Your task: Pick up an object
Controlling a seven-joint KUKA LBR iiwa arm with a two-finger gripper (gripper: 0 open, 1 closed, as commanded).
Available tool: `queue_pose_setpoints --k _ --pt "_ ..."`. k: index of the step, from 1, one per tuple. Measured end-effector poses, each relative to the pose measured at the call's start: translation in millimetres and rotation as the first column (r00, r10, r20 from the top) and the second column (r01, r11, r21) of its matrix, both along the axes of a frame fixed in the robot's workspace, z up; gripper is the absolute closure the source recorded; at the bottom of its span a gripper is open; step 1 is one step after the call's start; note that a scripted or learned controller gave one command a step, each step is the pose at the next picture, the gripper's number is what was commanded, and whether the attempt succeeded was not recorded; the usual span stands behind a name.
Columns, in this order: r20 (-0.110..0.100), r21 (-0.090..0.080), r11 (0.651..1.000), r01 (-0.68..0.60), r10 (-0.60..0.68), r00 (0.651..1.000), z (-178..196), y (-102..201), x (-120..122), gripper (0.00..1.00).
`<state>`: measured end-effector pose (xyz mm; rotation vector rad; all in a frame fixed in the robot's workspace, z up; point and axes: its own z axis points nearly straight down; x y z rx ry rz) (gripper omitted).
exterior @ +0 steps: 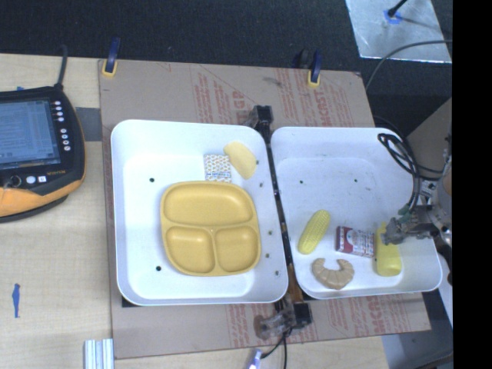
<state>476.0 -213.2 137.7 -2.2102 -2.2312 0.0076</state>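
The right bin (338, 156) holds a yellow corn cob (314, 231), a small red and white box (354, 241), a tan croissant (333, 273) and a yellow block (388, 260), all near its front edge. My gripper (397, 234) reaches in over the bin's right rim. It sits low, just behind the yellow block and right of the red and white box. Cables and the wrist hide its tip.
The left bin (134, 206) holds a yellow divided plate (210, 227), a white patterned packet (217, 168) and a pale yellow lemon-shaped piece (241, 159). A tablet (34, 148) lies on the bench at the far left. Black cables (400, 154) loop over the right bin's back right corner.
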Motion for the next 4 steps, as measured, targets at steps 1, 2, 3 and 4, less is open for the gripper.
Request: queue_pose_setpoints --k 1,2,3,4 --pt "0.004 0.002 1.0 0.005 -0.005 1.0 79.0 0.9 0.6 1.0" --pt "0.0 0.003 1.0 0.003 -0.003 1.0 30.4 1.6 -0.4 1.0" --pt "0.0 0.002 1.0 0.004 -0.004 1.0 30.7 1.4 -0.3 0.0" --pt "0.005 0.003 1.0 0.004 -0.004 1.0 -43.0 1.2 1.6 0.0"
